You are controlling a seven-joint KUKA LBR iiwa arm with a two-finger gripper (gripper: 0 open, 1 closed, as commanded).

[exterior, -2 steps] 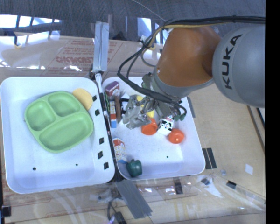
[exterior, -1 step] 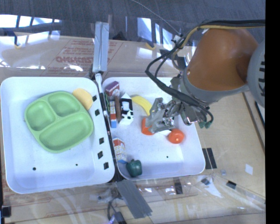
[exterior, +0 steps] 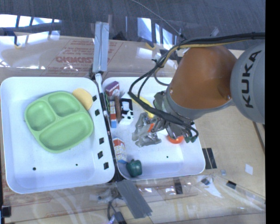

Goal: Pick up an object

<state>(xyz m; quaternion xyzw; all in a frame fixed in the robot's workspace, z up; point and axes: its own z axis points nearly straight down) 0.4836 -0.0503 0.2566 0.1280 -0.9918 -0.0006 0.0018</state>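
Observation:
My gripper (exterior: 146,133) hangs low over the middle of the right bin (exterior: 191,160), its metal fingers pointing down and left. An orange piece (exterior: 174,137) lies just to its right, partly under the wrist. A dark green object (exterior: 134,168) sits at the bin's front left. A small can (exterior: 118,148) lies along the left wall. Further back are a black-and-white item (exterior: 126,112), a maroon-topped box (exterior: 112,89) and a thin stick (exterior: 113,111). Nothing is visibly between the fingers.
The left bin (exterior: 18,167) holds a green divided plate (exterior: 59,120) and a yellow object (exterior: 83,97) at the plate's far right corner. The big orange wrist (exterior: 203,78) and black cables cover the right bin's back right part.

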